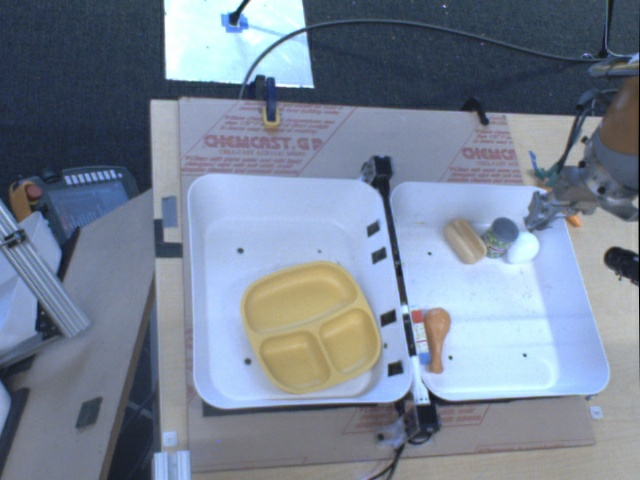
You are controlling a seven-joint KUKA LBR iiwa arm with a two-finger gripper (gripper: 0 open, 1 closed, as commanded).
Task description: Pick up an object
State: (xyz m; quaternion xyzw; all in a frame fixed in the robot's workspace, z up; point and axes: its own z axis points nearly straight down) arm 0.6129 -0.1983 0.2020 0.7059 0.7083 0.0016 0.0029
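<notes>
We have one fixed camera, set high over the surface (330, 128) and looking down at a slant (far enough back to take in both bins). The left bin (215, 268) and right bin (570, 308) sit mid-frame; the arm (618, 138) enters from the right.

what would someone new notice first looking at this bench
Likely the yellow tray, a three-compartment dish lying in the left bin. Next, the cluster at the far side of the right bin: a tan bun, a small jar and a white egg close together, with the gripper just above them at the rim. A toy drumstick lies near the divider.
</notes>
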